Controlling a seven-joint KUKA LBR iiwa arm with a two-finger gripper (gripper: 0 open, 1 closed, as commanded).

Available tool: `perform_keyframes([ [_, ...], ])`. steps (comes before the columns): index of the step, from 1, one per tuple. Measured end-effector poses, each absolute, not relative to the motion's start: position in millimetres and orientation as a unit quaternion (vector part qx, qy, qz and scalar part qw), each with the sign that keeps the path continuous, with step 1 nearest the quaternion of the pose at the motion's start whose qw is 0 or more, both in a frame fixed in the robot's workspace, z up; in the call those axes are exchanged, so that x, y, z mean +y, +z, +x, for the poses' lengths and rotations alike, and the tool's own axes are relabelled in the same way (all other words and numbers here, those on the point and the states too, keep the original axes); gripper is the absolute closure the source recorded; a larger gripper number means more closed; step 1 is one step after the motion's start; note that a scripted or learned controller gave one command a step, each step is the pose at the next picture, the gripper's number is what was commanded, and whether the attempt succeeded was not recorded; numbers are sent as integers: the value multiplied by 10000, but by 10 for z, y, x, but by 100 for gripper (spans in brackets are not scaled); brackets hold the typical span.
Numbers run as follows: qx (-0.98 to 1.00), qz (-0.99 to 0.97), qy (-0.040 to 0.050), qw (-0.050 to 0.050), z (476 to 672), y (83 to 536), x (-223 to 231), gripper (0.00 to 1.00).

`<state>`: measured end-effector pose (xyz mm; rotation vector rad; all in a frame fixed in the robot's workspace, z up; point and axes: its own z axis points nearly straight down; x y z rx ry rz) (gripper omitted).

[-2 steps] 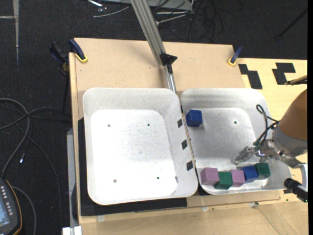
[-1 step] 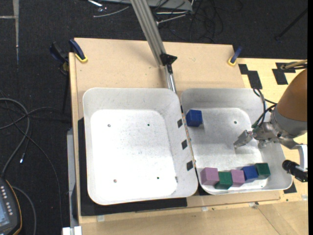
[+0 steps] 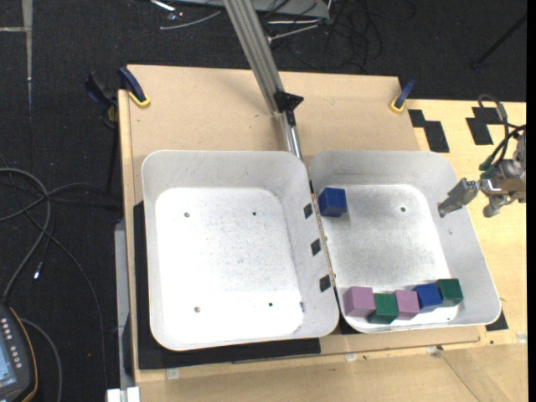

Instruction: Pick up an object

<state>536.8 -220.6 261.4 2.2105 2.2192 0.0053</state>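
Blocks sit in the right bin (image 3: 469, 249), six in all. One blue block (image 3: 332, 201) sits alone near the bin's 10 o'clock corner. Five more make a row along the 6 o'clock wall: two pink blocks (image 3: 358, 300), two green blocks (image 3: 385, 306) and one more blue one (image 3: 429, 295), all touching. The pincer (image 3: 469, 198) hangs over the bin's 3 o'clock rim, spread wide and holding nothing. The left bin (image 3: 159, 224) lies beside it on the bench (image 3: 218, 115).
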Motion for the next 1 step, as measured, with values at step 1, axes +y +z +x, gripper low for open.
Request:
perform_keyframes([
  [1,7075,7068,17,2,5210,955,-2227,0],
])
